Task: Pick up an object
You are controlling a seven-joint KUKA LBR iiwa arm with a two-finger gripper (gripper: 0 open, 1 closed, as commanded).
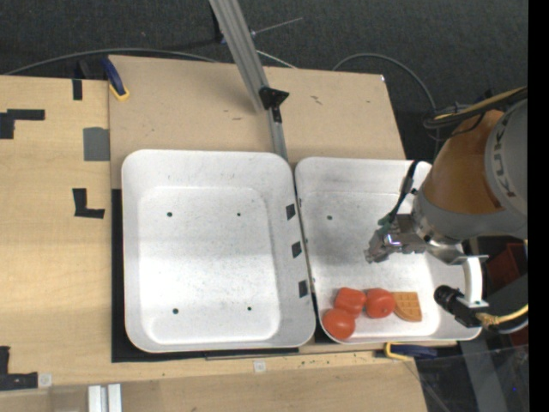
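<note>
The pincer [380, 249] hangs over the right bin [343, 196], near its middle; I cannot tell how far it is open, and nothing is seen in it. At about 5 o'clock from it, near the front wall of this bin, lie three red pieces [353, 307] touching in a cluster, with an orange waffle piece [408, 306] just at their 3 o'clock side.
</note>
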